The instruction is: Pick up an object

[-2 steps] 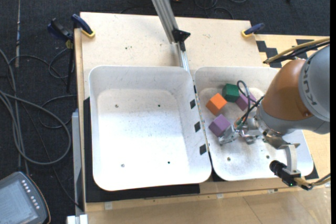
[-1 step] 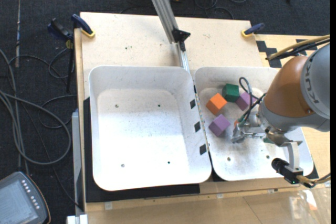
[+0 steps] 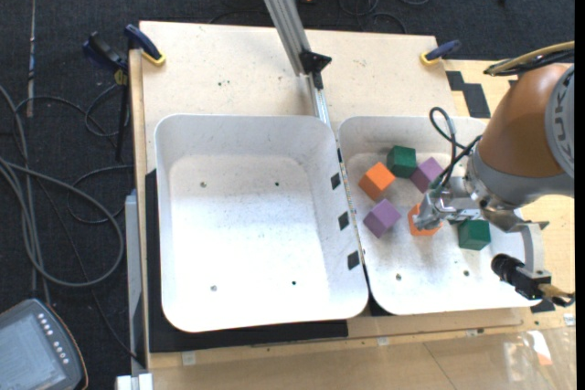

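Down in the right-hand bin (image 3: 402, 292) now, gripper (image 3: 437, 207) low over the blocks, arm (image 3: 521, 137) reaching in from the right with its orange band plain above the wrist. Right beneath the jaws, a small orange block (image 3: 422, 225), partly hidden by the gripper body, touching or very nearly so; impossible to tell whether the jaws are spread or closed, or whether anything is actually clamped. Just beside, to the right, a green block (image 3: 474, 235) on the bin floor. Up and left, a cluster: purple block (image 3: 382, 217), larger orange block (image 3: 376, 180), dark green block (image 3: 401, 161), another purple block (image 3: 427, 172) tucked close to the gripper. Left bin (image 3: 183, 151) alongside, sharing a wall with the right one. Both bins on the pale bench (image 3: 366, 68), yellow-tipped clamps (image 3: 146, 46) at the far corners.
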`<control>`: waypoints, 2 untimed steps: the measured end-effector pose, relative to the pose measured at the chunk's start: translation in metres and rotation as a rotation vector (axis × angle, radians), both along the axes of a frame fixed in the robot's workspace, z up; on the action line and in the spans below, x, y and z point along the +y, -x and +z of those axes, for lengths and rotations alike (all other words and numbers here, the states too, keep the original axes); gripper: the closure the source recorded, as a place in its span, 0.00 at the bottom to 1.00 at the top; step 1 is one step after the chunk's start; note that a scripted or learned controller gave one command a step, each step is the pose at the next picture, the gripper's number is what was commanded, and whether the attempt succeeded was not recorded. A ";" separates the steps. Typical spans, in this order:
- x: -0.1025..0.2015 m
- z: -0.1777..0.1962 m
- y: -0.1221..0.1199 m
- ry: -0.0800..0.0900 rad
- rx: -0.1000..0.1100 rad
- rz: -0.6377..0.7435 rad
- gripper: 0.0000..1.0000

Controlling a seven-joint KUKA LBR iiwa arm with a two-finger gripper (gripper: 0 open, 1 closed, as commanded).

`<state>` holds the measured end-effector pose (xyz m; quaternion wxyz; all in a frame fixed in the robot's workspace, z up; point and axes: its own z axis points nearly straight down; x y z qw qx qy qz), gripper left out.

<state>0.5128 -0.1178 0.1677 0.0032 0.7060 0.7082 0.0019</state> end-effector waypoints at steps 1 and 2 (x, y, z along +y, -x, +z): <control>-0.003 0.053 0.008 0.000 0.001 -0.001 1.00; -0.003 0.080 0.006 0.000 0.002 0.000 1.00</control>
